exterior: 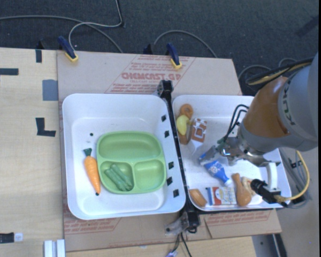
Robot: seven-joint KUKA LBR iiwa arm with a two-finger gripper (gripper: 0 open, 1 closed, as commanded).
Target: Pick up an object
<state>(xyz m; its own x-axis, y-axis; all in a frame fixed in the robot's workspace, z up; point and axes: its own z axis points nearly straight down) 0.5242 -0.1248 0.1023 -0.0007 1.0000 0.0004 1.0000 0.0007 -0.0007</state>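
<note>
The two-finger gripper [220, 153] hangs low in the right white bin [219, 101]; its opening cannot be determined. The crinkled blue plastic packet [216, 170] lies just below it, long axis slanting toward the near-right.

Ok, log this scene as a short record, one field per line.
left bin: green divided tray holding green beans; carrot beside the tray
right bin: doughnut, yellow fruit, blue packet, chicken drumstick, bread roll, small carton
arm: reaching over the right bin
gripper: low over the blue packet, grasp unclear
</note>
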